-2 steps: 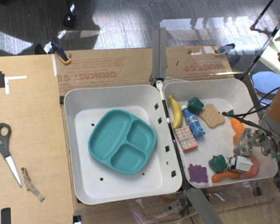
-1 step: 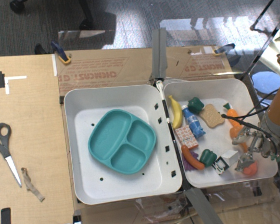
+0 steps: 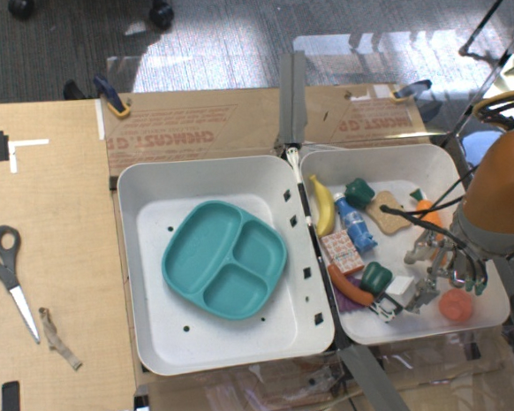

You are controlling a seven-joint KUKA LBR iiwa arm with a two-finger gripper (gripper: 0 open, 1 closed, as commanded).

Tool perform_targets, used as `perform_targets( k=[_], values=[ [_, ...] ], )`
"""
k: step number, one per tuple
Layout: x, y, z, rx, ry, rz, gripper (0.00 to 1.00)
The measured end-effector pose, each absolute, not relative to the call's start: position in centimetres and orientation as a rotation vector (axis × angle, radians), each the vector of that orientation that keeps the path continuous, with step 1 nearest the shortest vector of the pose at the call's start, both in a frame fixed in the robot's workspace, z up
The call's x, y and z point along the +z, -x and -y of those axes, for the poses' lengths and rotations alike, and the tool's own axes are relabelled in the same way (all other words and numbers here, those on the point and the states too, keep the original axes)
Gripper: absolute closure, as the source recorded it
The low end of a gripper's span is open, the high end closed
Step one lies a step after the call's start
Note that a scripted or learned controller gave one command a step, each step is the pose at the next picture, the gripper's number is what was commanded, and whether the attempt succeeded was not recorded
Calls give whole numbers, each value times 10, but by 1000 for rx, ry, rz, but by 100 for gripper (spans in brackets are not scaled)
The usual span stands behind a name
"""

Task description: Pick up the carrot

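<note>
The carrot (image 3: 349, 287) lies unlifted in the right bin (image 3: 399, 326), the gripper (image 3: 393, 305) low just beside it, finger state impossible to tell

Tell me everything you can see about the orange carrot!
The long orange carrot looks smooth and a bit shiny, like a plastic toy. It lies flat on the floor of the right-hand shallow white bin, near its left wall, slanting from upper left down to lower right. A dark green rounded toy sits against its lower part, and a small patterned box lies just above its top end. The gripper is close beside it, not holding it.
</note>
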State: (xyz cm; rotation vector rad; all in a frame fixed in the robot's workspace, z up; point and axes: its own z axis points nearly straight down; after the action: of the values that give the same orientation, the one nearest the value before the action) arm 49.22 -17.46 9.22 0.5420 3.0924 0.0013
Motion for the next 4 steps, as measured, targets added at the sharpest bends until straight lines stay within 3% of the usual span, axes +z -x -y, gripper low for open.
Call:
perform_targets(
  k=[1,2,3,4],
  values=[
    [94,-573,209,-1,-682,-3061,0],
    [104,-574,208,-3,-676,-3057,100],
    [92,-500,164,0,-828,-3030,100],
    [92,-500,164,0,-828,-3030,0]
  ],
)
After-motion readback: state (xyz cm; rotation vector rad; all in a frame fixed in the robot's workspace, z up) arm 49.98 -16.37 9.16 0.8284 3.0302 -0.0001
